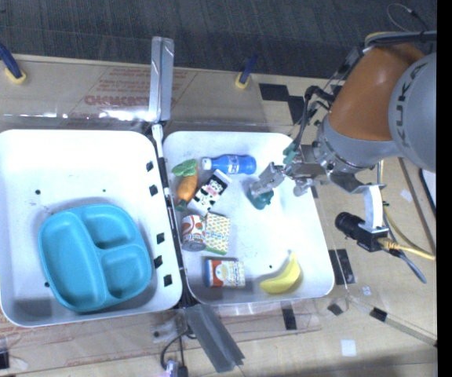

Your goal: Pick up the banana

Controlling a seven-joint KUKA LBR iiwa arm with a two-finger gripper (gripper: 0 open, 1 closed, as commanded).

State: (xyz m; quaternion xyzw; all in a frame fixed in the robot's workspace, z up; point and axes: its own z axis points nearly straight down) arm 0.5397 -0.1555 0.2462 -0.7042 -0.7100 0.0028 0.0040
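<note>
Hand: the hand (262, 188) hangs over the upper right part of the right bin (314, 210), reaching in from the right on the grey arm (383, 108); its fingers are teal-tipped, and whether they are spread or closed I cannot tell from this slanted view. Nothing shows between them that I could name.
Landmark: the banana (282, 276) serves for all places below.
Banana: it lies free in the lower right corner of the right bin, curved, close to the bin's front wall, well apart from the hand.
Beside the banana: a small red and white carton (224, 272) lies just to its left.
Farther up from the banana: a patterned packet (216, 232) and a printed cup-like item (192, 231) lie up and to its left.
Farthest from the banana in that bin: a blue bottle (231, 164), an orange and green carrot-like toy (185, 181) and a black and white item (211, 190) crowd the top left.
Far left of the banana: the left bin (22, 171) holds a blue divided tray (94, 254).
Step in hand: approach, by my judgement; the banana is not yet reached.
Next move: the hand needs to travel down the bin toward the banana, arrive above its middle with fingers apart, and straddle it across the narrow width. The near wall and the carton leave little room.
</note>
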